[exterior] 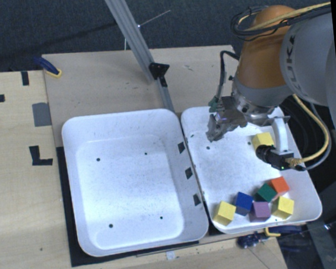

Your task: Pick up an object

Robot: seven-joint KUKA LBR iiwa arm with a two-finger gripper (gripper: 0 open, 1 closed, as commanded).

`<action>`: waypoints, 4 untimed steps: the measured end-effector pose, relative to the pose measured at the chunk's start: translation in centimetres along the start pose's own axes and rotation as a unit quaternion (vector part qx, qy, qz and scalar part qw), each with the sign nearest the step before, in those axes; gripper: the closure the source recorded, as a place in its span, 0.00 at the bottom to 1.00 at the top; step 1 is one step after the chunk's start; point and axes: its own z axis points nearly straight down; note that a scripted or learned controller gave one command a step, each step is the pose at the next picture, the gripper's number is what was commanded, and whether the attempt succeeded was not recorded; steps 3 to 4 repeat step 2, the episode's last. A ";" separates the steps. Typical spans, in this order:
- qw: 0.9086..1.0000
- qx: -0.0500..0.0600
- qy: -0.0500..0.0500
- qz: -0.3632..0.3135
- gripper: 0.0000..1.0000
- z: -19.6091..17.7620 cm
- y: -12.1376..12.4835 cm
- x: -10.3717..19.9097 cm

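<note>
While the grey arm (302,45) with its orange band reaches in from the right, its gripper (215,129) hangs over the far left part of the right bin (220,173), close to the rim shared with the left bin (82,170). Whether the gripper is apart or together cannot be told from this slant, and no object can be seen between its tips.

Loose blocks lie in the right bin. A yellow block (262,141) sits by the right wall, just beside a black cable fitting (275,158) that hangs from the wrist. Along the near edge a cluster gathers: a yellow cube (225,212) at the left, a blue cube (243,202) touching it, a purple cube (261,210), a green cube (265,193), an orange cube (279,185) and another yellow cube (285,207) at the right. All of these lie well apart from the gripper.

Both bins rest side by side on the wooden table (20,200). A slanted metal pole (134,36) rises beyond the bins, and a blue and yellow clamp (48,66) lies at the table's far left.
</note>
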 end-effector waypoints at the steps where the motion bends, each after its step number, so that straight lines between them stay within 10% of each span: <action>1: 1.000 -0.001 0.000 -0.001 1.00 -0.3 1.2 5.5; 2: 1.000 -0.001 0.000 -0.001 1.00 0.5 3.3 11.5; 4: 1.000 -0.001 0.000 -0.001 1.00 0.5 3.3 11.5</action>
